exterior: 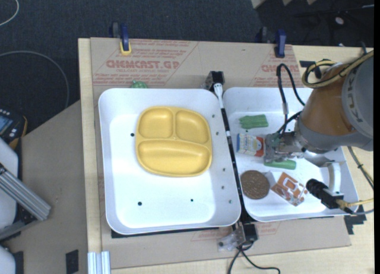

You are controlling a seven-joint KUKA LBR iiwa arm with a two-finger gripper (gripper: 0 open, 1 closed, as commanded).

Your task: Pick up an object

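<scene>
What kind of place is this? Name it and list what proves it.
Most likely a robotics lab test bench. A board clamped at its far edge carries two white bins, one holding a yellow divided plate, the other small mixed items. A grey and orange arm reaches in, with loose cables around.

The robot arm [362,109] is big, round and grey, with a wide orange band [323,112]. Black and yellow cables [309,76] loop on top.
</scene>
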